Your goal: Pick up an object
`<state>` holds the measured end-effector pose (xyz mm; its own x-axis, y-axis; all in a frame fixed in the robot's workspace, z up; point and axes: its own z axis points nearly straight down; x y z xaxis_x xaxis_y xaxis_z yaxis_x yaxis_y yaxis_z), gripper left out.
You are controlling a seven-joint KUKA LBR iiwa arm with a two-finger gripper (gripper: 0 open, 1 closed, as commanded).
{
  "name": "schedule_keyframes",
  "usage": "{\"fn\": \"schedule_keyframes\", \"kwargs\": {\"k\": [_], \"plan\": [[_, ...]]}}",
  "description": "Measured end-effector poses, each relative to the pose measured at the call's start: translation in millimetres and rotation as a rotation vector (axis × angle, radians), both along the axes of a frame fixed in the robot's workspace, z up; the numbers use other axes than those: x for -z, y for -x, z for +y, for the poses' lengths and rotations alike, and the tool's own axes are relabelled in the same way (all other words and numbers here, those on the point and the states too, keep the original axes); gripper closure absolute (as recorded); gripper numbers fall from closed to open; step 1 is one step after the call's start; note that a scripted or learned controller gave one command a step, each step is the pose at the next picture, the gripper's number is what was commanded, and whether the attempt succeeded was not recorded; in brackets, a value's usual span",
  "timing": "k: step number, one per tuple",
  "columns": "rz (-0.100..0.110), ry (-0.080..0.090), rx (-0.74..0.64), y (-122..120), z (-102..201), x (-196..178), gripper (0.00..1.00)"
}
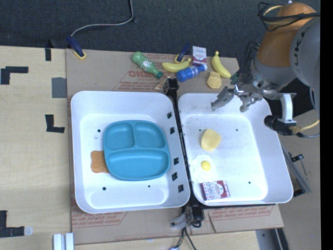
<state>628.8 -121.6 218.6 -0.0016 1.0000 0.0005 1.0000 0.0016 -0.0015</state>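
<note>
My gripper point(231, 103) hangs over the far edge of the right bin point(270, 155), its two fingers spread apart with nothing between them. In that bin lie a pale yellow chunk point(210, 139), a fried egg toy point(205, 165) and a small red and white packet point(214, 190). The yellow chunk sits nearer the camera than the gripper and a little to its left. The left bin point(86, 139) holds a blue divided plate point(137, 149), with an orange piece point(97, 162) poking out from under its left side.
Behind the bins, on the cardboard, lie a green bottle point(145, 64), two bananas point(176, 65) point(220, 66), a blue bottle point(188, 73), a small carton point(199, 53) and a yellow waffle-like piece point(214, 79). A black divider point(176, 134) runs between the bins.
</note>
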Motion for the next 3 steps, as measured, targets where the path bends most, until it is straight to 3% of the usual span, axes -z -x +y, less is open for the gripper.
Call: {"fn": "schedule_keyframes", "kwargs": {"k": [1, 2, 3], "plan": [[0.003, 0.0, 0.001, 19.1, -9.0, 92.9, 0.0], [-0.003, 0.002, 0.001, 25.8, 12.8, 132.4, 0.0], [-0.005, 0.002, 0.001, 25.4, 12.7, 122.7, 1.0]]}}
